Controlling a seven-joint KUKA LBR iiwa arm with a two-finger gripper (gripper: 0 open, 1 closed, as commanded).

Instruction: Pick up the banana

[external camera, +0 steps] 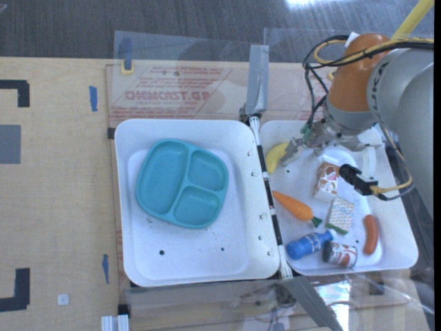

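Just left of the gripper (295,149) — the banana (275,156), in the right bin (403,254).
Whether the gripper is spread or pressed together cannot be told. A carrot (295,207) is seen below it, a bottle (309,244) lower still — a blue plate (182,183) well to its left.

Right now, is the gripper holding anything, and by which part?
Cannot be told. The two-finger gripper sits right at the curved yellow banana, at its upper end, but the camera view doesn't show the banana between its fingers.
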